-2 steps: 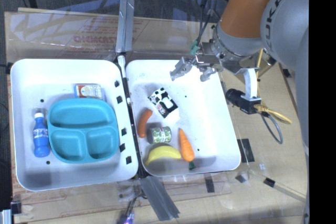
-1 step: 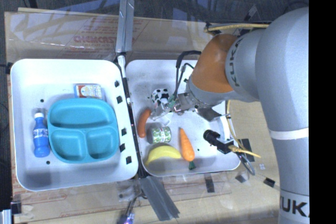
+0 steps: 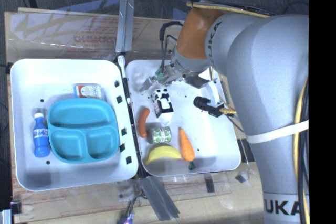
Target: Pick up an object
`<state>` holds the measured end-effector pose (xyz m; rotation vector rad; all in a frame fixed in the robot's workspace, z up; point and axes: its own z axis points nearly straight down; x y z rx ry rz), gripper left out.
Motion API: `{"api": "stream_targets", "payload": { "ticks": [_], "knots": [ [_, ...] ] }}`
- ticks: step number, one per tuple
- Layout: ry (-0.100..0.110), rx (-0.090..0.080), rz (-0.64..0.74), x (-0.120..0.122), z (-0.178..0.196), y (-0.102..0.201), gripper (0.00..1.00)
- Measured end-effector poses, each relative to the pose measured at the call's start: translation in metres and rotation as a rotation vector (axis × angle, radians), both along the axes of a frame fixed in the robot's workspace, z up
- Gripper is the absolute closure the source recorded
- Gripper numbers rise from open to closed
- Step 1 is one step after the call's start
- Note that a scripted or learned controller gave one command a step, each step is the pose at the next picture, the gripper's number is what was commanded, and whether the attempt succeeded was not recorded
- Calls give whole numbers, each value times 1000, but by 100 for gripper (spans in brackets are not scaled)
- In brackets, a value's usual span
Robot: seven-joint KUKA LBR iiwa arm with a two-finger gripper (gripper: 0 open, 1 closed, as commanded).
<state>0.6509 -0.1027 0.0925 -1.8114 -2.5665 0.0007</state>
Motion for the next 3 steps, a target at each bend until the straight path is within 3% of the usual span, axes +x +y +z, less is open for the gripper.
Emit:
{"api": "stream_targets", "payload": {
  "ticks": [1, 2, 3],
  "knots": [
    [6, 0, -255, -34, -1, -2, 0],
    [8, 0, -251, -34, 8, -2, 100],
    [0, 0, -113, -63, 177, 3, 100]
  ]
}}
